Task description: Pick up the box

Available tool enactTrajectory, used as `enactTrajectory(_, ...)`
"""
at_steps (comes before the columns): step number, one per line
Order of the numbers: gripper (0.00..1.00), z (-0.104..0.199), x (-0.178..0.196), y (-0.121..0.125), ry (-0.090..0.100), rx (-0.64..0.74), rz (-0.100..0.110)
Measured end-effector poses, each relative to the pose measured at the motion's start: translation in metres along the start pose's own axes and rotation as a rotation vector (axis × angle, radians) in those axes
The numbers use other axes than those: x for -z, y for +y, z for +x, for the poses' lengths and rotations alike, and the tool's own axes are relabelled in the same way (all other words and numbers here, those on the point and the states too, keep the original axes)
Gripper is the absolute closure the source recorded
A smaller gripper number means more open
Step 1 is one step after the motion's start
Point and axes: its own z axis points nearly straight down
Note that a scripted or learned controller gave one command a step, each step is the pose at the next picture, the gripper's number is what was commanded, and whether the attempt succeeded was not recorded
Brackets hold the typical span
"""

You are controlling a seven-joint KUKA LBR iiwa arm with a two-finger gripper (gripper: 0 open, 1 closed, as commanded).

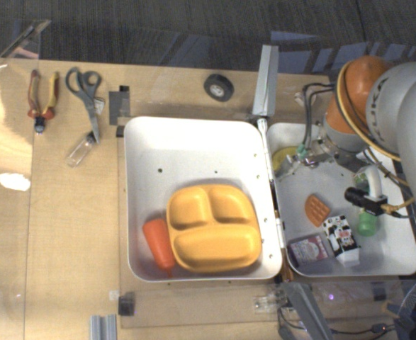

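The box (341, 237) is small and white with black and red print. It lies near the front of the right bin (406, 264). My gripper (301, 157) hangs over the back left part of that bin, up and to the left of the box and well apart from it. It is small and partly hidden by the grey arm (399, 112). Nothing shows in its grasp.
Near the box lie a flat purple-grey packet (308, 249), an orange ridged piece (317, 210) and a green object (367, 222). A yellow item (284, 156) sits by the gripper. The left bin (193, 140) holds a yellow divided tray (213, 227) and an orange carrot (158, 244).
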Motion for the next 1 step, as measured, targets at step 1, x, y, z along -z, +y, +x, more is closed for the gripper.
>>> enactTrajectory(1,0.00,-0.0289,0.0792,-0.0780,0.001,0.060,0.003)
